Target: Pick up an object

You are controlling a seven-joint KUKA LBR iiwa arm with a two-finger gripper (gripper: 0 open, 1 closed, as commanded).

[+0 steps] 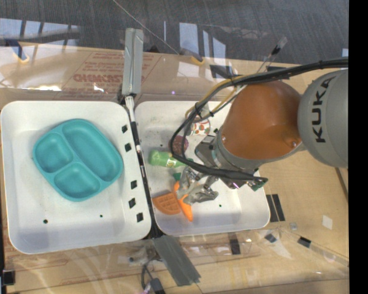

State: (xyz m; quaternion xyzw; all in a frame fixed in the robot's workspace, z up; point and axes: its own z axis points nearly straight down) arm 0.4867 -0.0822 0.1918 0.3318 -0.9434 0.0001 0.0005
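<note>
— What fills the bench?
— Two white bins. The left bin (18, 225) holds a teal divided plate (78, 158). The right bin (245, 216) sits under the grey arm (322, 118) with its orange band (260, 124).
— And the gripper?
— The gripper (195, 190) is low in the right bin, over a cluster of small things. Whether its fingers are apart or together, I cannot tell.
— Which small things?
— A green object (161, 158) near the divider, a round orange waffle-like piece (166, 203), and an orange carrot-like piece (186, 208) just beside the gripper tip. Nothing is visibly held.
</note>
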